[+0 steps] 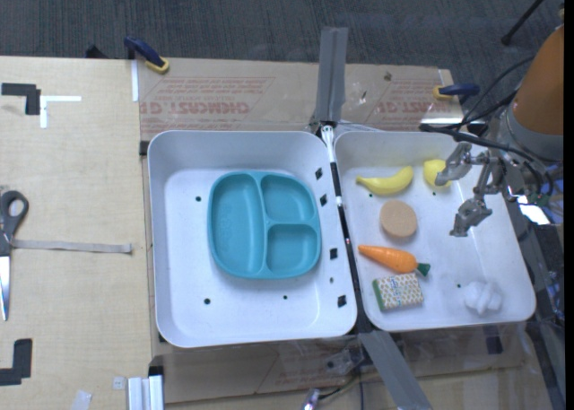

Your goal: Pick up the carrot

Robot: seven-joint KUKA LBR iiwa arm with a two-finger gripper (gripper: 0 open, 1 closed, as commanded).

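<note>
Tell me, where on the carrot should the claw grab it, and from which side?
Probably the thick orange middle of the carrot, coming straight down from above. It lies flat and alone, pointed end toward the left bin, green top toward the right. The claw should close across its narrow width, since the biscuit and the cracker leave some room either side.

Even, fairly bright overhead light, no hard shadows; soft shade under the teal divided plate (265, 223) & along bin walls. White bins (170, 247) near blown out, mild glare. Pic low-res, slightly soft; arm at rt edge blurred.
</note>
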